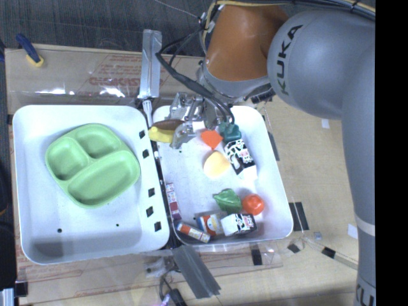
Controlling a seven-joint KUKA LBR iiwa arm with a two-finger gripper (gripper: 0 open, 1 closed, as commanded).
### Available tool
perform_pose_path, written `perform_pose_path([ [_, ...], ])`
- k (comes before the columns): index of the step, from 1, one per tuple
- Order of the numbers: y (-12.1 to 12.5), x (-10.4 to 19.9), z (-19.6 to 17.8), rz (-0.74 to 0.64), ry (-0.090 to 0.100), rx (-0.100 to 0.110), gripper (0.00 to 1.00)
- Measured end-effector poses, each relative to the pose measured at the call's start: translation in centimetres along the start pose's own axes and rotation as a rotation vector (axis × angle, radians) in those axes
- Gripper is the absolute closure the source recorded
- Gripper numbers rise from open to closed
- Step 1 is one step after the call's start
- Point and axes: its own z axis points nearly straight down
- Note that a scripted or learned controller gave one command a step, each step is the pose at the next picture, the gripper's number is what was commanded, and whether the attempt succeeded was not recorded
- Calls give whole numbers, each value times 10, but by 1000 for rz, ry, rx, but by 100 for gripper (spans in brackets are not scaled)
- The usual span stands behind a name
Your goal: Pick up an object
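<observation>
Where the fingers [180, 123] reach, a yellow-brown object [162, 132] lies just beside.

text: "KUKA" | on: grey arm [319, 62] | bench sheet [118, 75] print: unreadable

fixed overhead camera, slanted down on both white bins [25, 171]; arm [319, 62] entering from right
</observation>
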Motion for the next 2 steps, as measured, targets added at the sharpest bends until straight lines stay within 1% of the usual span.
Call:
perform_pose_path([
  [1, 16, -28, 46, -40, 4, 0, 100],
  [2, 32, -39, -37, 167, -5, 0, 100],
])
